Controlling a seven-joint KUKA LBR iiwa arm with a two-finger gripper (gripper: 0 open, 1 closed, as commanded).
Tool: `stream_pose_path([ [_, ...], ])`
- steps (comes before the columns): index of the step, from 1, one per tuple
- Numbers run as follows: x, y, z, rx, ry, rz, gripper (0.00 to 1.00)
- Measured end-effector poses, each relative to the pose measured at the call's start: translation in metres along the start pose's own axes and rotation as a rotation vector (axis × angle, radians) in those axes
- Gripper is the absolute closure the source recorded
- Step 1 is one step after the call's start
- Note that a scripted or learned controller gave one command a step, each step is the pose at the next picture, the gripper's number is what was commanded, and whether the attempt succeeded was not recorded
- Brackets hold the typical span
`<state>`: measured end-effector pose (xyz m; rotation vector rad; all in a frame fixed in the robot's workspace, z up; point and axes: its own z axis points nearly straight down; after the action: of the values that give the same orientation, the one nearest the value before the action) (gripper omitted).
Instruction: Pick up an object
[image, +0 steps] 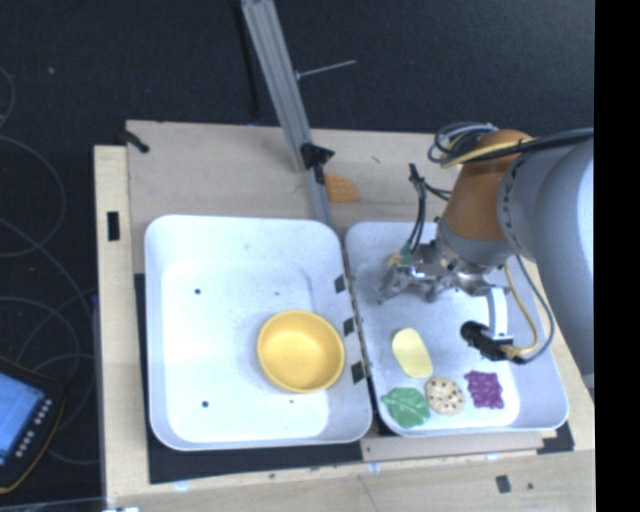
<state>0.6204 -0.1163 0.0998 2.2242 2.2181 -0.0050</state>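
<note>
The gripper (405, 281) hovered low in the right bin (540, 400), and I couldn't tell its state. Just below it lay a pale yellow piece (411, 352); a yellow bowl (300, 351) sat in the left bin (200, 260).

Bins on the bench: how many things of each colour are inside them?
Yellow: 2, the bowl in the left bin and the soft oval piece in the right bin
Green: 1, the leaf
Purple: 1, the grape bunch
Tan with dark spots: 1, the cookie
Total: 5
</note>
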Motion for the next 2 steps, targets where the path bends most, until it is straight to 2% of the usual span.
stream_pose_path([
  [1, -0.001, 0.001, -0.013, -0.005, 0.001, 0.004, 1.00],
  [2, 0.000, 0.008, -0.077, -0.010, 0.001, -0.005, 1.00],
])
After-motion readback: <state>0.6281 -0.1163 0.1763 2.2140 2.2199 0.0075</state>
